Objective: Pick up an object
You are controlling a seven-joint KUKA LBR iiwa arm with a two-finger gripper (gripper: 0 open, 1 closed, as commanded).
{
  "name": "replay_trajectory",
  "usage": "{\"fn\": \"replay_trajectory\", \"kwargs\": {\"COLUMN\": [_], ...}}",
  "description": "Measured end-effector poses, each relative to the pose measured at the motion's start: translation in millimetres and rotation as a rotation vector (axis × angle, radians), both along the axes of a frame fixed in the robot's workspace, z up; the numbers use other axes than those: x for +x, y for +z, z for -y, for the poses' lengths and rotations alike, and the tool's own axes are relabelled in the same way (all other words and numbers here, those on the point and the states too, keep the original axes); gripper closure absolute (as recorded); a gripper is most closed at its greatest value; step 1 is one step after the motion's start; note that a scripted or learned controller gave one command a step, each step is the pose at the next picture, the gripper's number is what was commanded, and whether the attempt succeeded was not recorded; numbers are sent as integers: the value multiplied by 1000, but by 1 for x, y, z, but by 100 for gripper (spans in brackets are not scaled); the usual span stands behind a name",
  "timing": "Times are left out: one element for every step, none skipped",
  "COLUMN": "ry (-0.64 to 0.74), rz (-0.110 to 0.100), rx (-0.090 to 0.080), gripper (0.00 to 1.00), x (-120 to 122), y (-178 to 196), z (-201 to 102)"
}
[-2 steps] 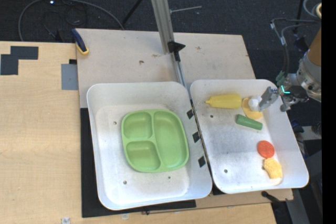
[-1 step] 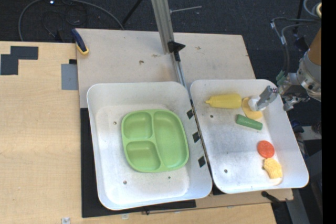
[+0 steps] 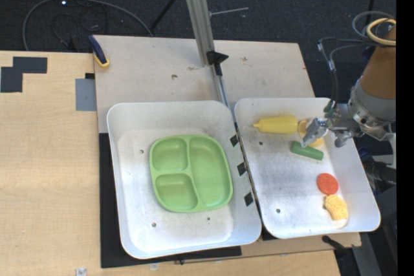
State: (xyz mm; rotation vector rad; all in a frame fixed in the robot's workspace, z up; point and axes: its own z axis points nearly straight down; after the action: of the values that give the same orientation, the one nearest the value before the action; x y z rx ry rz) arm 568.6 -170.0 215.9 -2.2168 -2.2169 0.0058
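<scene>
From my station I see two white bins side by side on the tabletop (image 3: 162, 68). The left bin (image 3: 129, 216) holds one green divided plate (image 3: 191, 172), well apart from the fingers (image 3: 315, 131). The right bin (image 3: 284, 203) holds four items: one yellow corn cob (image 3: 277, 125) just beside the fingers, one green stick (image 3: 306, 152) right below them, then one orange-red round piece (image 3: 327, 183) and one yellow ridged piece (image 3: 336, 207) farther off. The fingers look spread over the bin, with nothing between them.
</scene>
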Motion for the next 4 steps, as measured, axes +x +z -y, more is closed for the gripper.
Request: {"fn": "replay_trajectory", "kwargs": {"ry": [0, -1, -3, 0], "rz": [0, 0, 2, 10], "rx": [-1, 0, -1, -3], "gripper": [0, 0, 100, 100], "x": [5, 5, 6, 8], "y": [-48, -100, -87, -24], "z": [6, 15, 16, 19]}}
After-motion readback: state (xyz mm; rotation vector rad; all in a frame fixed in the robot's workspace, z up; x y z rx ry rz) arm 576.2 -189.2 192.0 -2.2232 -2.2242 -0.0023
